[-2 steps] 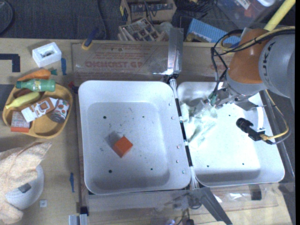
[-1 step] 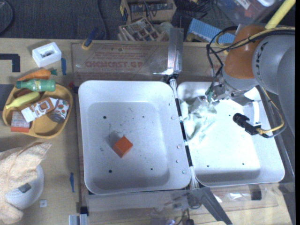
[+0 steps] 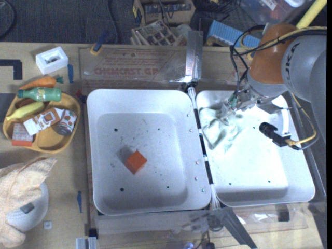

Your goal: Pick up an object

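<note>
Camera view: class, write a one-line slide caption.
Arm's tool over a pale crumpled object in the right bin; orange block in the left bin.

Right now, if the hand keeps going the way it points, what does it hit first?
The hand points down and left into the right white bin. First in that line looks like the pale, translucent crumpled object lying just below it. Depth is unclear from one slanted view, so contact may already be close.

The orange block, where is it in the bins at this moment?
The orange block lies in the left bin, near the middle of its floor and slightly toward the front. It sits alone, apart from the gripper over the right bin.
</note>
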Controlling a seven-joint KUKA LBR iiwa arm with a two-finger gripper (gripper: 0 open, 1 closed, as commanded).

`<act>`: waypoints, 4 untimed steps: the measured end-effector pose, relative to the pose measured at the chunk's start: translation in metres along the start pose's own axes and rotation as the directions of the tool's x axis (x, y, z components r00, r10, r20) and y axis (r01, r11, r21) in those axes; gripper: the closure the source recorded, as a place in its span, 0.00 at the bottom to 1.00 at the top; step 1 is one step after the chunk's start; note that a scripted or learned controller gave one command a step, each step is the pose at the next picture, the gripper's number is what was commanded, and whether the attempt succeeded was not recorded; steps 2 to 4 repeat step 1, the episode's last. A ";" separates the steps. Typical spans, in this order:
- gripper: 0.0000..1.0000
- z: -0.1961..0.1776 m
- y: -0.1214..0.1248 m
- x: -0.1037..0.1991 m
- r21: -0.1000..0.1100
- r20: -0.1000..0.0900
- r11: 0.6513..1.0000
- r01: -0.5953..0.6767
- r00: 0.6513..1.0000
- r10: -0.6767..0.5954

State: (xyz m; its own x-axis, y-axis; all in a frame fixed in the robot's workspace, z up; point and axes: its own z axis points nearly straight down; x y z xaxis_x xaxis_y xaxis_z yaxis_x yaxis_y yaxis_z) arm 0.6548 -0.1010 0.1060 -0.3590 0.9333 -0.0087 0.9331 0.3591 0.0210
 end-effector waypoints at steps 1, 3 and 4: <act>1.00 -0.080 0.033 0.044 0.017 -0.008 0.992 0.124 0.992 -0.123; 1.00 -0.080 0.033 0.044 0.017 -0.008 0.992 0.124 0.992 -0.123; 1.00 -0.080 0.033 0.044 0.017 -0.008 0.992 0.124 0.992 -0.123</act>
